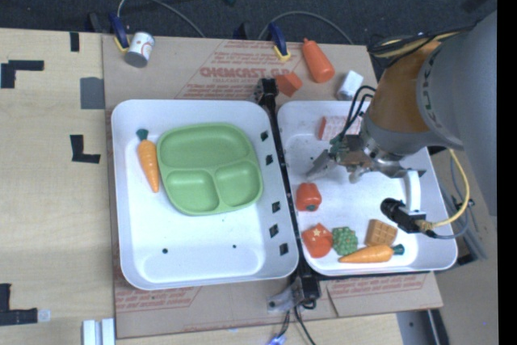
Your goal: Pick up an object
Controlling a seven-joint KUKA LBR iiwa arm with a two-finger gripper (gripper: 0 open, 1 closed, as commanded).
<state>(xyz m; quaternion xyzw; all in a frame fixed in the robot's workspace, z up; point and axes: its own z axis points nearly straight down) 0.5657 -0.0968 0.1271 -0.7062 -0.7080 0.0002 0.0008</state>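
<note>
Looming over the right-hand shallow white plastic bin (pixel 440 250), the grey arm with its orange band (pixel 428 97) is the biggest thing and closest to the lens; its two-finger gripper (pixel 343 160) hangs low over that bin's upper middle, fingers spread apart with nothing between them, though the tips are dark and small, so how wide is hard to judge. By my reading the step in hand is the approach, with no object yet chosen or seized. The next move calls for dropping onto one toy and closing; the small red rounded toy pepper (pixel 308 195) lies just below-left of the gripper and looks the nearest candidate. Left of that bin sits the second white bin (pixel 129 238), bearing a green divided plastic plate (pixel 212 168) and an orange toy carrot (pixel 149 164). Along the right bin's lower wall crowd a long orange carrot (pixel 368 254), red strawberry-like toy (pixel 317 241), tan waffle piece (pixel 380 233) and green broccoli-like lump (pixel 345 239). The bin's central wall could hinder a grasp.
</note>
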